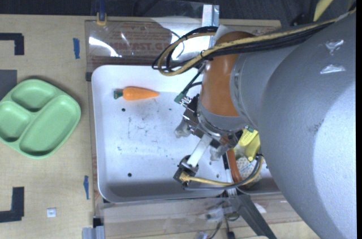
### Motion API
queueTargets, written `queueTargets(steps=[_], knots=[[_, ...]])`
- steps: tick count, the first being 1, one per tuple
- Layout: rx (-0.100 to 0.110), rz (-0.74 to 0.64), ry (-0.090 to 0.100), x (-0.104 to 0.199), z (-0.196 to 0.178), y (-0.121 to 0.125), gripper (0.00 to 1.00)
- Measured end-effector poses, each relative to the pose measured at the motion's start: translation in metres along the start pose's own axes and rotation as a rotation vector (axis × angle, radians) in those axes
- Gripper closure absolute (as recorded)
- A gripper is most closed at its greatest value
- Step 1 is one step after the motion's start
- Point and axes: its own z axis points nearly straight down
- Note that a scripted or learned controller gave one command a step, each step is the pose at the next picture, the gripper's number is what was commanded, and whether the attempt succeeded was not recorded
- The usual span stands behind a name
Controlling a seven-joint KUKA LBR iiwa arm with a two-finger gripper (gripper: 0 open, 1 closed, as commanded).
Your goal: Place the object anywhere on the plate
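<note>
Grey arm (305, 119) nearest lens, wrist hung over right half of white bin (107, 136). Gripper (185, 128) masked by wrist — open or closed cannot be told. Toy carrot (138, 94) seen near bin's far-left corner, ungrasped. Green divided plate (38, 118) set beyond bin's left edge. Carrot best gripped across its middle and lifted clear of bin wall before transfer.

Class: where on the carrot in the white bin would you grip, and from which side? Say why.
Probably its thick orange middle, from straight above, closing across its width: the carrot lies flat, long axis left-right, with bare bin floor on both sides.
</note>
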Motion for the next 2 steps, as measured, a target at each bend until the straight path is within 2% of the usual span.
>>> queueTargets(steps=[1, 2], knots=[[-0.002, 0.509, 0.002, 0.0436, 0.0011, -0.0343, 0.0], [-0.001, 0.51, -0.004, 0.044, -0.0057, -0.0334, 1.0]])
